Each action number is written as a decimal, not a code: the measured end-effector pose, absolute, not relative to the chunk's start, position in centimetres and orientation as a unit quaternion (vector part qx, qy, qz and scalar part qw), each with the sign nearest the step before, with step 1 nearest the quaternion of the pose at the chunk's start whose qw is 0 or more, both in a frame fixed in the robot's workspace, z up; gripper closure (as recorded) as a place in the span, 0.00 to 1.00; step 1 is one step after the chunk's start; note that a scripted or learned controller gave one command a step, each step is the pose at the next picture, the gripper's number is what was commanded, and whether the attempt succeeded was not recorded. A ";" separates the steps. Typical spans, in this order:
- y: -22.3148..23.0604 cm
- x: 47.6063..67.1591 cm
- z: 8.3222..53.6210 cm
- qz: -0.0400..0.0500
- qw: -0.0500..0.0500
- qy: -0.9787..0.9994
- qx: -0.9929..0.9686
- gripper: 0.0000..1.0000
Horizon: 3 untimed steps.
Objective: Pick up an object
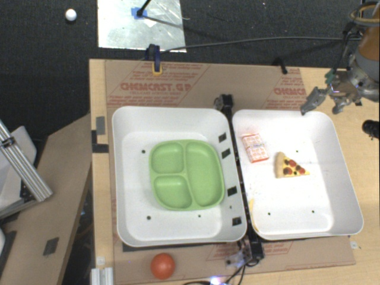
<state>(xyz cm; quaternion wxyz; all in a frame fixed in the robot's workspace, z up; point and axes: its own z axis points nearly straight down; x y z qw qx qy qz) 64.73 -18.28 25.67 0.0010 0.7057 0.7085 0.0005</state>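
In the right bin [332,218] lie a toy pizza slice [290,166] near the middle and a small pink-and-white packet [254,147] to its upper left. A green divided plate [187,174] rests in the left bin [127,159]. My gripper [324,105] hangs over the right bin's far right corner, well above and to the right of the pizza slice. Its two fingers stand apart, open, with nothing between them.
An orange ball [162,265] sits on the bench in front of the left bin. A black divider with clips [233,159] runs between the bins. A silvery sheet [141,16] and a white ball [71,15] lie far back on the dark floor.
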 end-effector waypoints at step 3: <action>-17.1 64.7 9.5 0.000 0.000 0.709 0.705 0.00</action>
